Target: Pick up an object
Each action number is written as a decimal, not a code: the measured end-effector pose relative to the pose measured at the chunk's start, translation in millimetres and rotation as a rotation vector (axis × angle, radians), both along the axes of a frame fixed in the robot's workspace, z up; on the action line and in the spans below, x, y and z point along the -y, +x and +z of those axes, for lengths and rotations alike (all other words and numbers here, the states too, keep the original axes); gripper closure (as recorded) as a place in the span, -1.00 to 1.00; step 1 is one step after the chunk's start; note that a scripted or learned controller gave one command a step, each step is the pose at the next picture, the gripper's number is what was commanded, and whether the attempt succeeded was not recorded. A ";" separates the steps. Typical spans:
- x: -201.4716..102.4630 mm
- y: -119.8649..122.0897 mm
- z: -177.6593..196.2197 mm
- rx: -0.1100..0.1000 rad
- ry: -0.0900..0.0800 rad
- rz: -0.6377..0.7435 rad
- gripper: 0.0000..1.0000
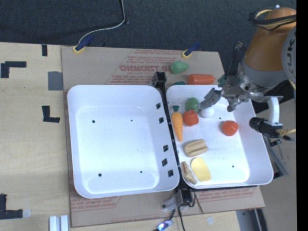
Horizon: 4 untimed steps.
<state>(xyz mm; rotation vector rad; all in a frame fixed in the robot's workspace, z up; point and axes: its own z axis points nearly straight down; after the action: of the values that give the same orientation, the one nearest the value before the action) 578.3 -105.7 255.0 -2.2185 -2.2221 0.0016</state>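
The right bin (257, 165) holds several toy foods: an orange carrot (177, 125), a red tomato (190, 118), a green piece (192, 103), a small white piece (208, 112), a red piece (229, 127), a tan bread roll (195, 147) and a yellow piece (200, 169). My gripper (221, 102) hangs over the bin's far part, open, with nothing between its fingers. Its left finger (210, 100) is just above the white piece. The red piece lies below and slightly right of the gripper.
The left bin (115, 138) sits beside the right one, joined by a black clip strip. On the cardboard behind the bins lie a green toy (179, 67) and an orange-red toy (200, 79). The arm's body (269, 42) looms over the right bin's far right corner.
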 end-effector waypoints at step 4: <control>-43.8 -21.3 -66.0 0.003 0.001 0.002 1.00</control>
<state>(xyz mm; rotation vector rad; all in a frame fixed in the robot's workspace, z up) 557.0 -61.9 189.1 -2.2174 -2.2253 -0.0037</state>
